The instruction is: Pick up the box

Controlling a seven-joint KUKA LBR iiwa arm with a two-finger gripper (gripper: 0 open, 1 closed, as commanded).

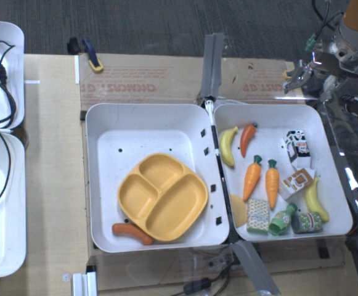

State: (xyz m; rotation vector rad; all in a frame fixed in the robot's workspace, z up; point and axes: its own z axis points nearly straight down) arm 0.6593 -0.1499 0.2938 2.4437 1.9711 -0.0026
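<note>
In the right bin (333, 125), a white and orange box (297, 182) lies tilted near the right wall. A black and white carton (296, 144) stands behind it. A green patterned box (258, 216) lies at the front of that bin. My gripper (328, 73) hangs above the bench beyond the right bin's back right corner, well away from all the boxes. The orange band (357, 8) of my arm shows at the top right.
The right bin also holds two bananas (228, 145) (316, 200), three carrots (251, 176), a green bottle (282, 220) and a can (306, 222). In the left bin (105, 128) lie a yellow divided plate (162, 196) and a sausage (131, 232). A metal bar (212, 66) stands between the bins.
</note>
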